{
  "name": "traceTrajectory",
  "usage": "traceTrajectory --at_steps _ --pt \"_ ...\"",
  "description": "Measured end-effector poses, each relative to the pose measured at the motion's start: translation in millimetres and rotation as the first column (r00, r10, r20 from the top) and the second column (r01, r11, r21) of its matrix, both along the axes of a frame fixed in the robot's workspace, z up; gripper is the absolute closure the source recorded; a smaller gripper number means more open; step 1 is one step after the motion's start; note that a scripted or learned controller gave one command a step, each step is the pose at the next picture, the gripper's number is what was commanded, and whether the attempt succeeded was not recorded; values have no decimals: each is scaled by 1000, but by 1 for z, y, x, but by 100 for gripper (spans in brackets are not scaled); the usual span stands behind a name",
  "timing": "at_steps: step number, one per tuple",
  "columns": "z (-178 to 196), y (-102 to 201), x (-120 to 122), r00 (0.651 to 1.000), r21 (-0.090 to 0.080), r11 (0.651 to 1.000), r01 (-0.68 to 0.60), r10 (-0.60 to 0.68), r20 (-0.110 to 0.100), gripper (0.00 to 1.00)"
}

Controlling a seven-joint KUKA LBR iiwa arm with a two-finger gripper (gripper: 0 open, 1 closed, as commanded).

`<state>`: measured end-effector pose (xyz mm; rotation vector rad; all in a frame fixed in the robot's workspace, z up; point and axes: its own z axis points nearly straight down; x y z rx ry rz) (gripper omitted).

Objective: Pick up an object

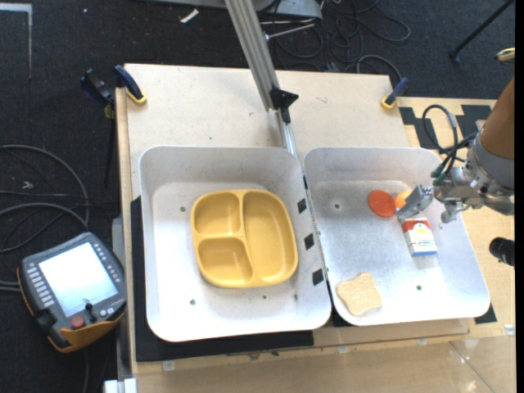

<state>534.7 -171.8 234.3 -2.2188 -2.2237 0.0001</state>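
Two shallow white bins are seen side by side on the pale wooden surface (213, 97). In the left bin (164, 219) a yellow divided plate (244, 237) with three compartments is laid flat near the middle; nothing is seen in its compartments. In the right bin (458, 285) three things are found: an orange round object (381, 203) toward the far side, a small white carton with red and blue print (420, 237) just beside it toward the near right, and a tan slice of toast (359, 295) lying apart near the front left corner. The arm (503, 129) is reached in from the right over the right bin, and the gripper (432, 203) is positioned above the carton and close to the orange object. The fingers (415, 201) are spread apart, one beside the orange object and the other further right, and nothing is seen held between them. A handheld control pendant (70, 289) is left on the floor to the left of the surface.
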Motion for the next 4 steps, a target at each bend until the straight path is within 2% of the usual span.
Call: traceTrajectory --at_steps 1,2,4 --pt "0 0 0 1000 0 1000 1 -1 0 0" --pt "-63 -3 -1 1000 1 1000 3 -3 -6 0" --pt "-139 1 0 1000 -1 1000 2 -2 1 0"
